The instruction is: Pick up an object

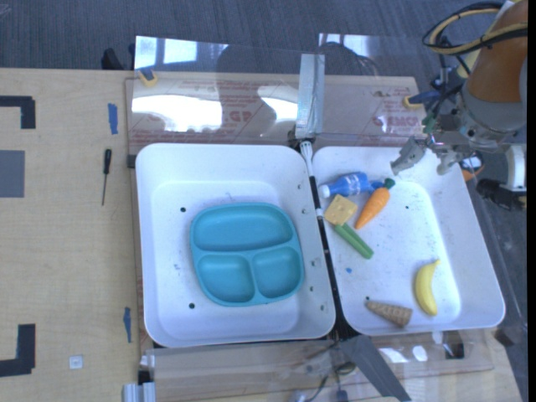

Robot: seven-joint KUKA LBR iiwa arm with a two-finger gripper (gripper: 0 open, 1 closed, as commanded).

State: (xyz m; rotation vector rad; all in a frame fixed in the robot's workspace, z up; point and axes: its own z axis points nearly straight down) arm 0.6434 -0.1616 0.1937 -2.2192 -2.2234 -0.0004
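Observation:
The right bin [469,224] holds several toys: a blue bottle [347,183], an orange carrot [373,207], a yellow block [339,211], a green stick [355,240], a yellow banana [426,287] and a tan cone [389,311]. My gripper [424,162] hangs over the bin's far right corner, up and to the right of the carrot. Its fingers [403,162] are spread apart and open, with nothing between them.
The left bin [159,182] holds a teal divided tray [247,252]. A clear panel with a metal post [310,99] stands behind both bins. Yellow and black cables [456,25] loop by the arm at the upper right.

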